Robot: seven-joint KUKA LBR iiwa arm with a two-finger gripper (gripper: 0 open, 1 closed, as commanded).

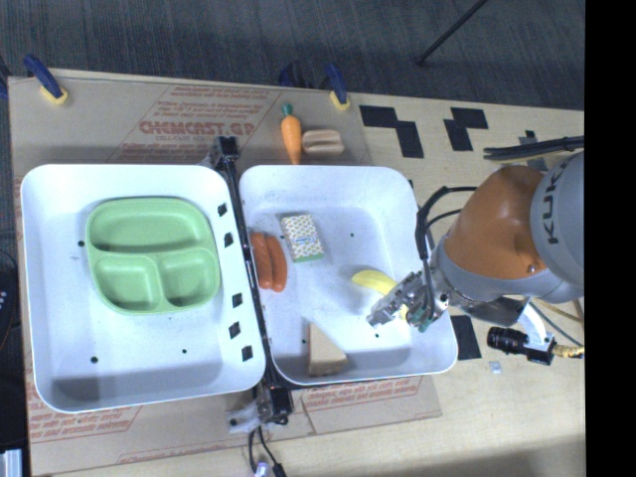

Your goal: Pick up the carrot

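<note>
The carrot [289, 137], orange with a green top, lies on the cardboard-covered bench just behind the right bin's back rim, outside both bins. My gripper [399, 307] is low over the right bin's [343, 179] front right corner, beside a yellow banana [373, 282] and far from the carrot. I see nothing held in it. The grey arm with its orange band [497, 237] comes in from the right over the bin's rim.
A tan bun-like item [322, 143] sits right of the carrot. The right bin also holds two sausages [269, 259], a patterned packet [302, 238] and a tan wedge [322, 351]. A green divided plate [154, 251] fills the left bin [50, 296]. Blue clamps [338, 89] grip the bench's back edge.
</note>
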